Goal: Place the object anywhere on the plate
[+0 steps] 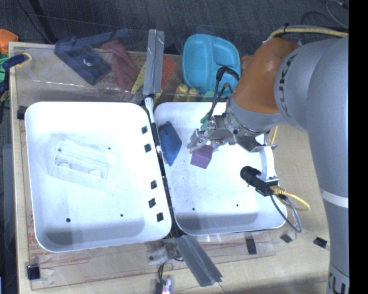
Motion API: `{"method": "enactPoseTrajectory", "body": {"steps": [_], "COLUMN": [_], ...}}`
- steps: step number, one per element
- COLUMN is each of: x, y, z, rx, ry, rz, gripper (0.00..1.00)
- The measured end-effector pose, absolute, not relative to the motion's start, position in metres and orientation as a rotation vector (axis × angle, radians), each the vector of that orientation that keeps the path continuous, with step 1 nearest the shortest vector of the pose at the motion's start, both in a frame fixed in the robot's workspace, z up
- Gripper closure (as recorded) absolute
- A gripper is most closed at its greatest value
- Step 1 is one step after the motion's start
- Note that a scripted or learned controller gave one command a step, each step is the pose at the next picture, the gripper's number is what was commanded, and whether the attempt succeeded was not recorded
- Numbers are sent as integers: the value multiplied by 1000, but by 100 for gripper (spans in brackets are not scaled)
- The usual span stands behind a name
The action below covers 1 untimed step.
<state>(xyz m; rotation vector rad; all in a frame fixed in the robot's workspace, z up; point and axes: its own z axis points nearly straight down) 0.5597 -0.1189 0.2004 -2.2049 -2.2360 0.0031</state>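
The two-finger gripper (pixel 203 144) pinches a small purple block (pixel 201 158) above the right white bin (pixel 233 222); the clear plate (pixel 80 161), at nine o'clock, awaits it

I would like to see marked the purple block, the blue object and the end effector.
purple block (pixel 201 158): camera view, on its top face.
blue object (pixel 169 139): camera view, on its middle, by the right bin's left wall.
end effector (pixel 202 141): camera view, midway between its fingertips, just above the purple block.
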Motion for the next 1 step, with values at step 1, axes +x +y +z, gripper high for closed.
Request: {"method": "enactPoseTrajectory", "body": {"steps": [1], "x": [540], "y": [-64], "z": [239], "rx": [-2335], "ry": [-2100], "rz": [3], "gripper": [100]}}
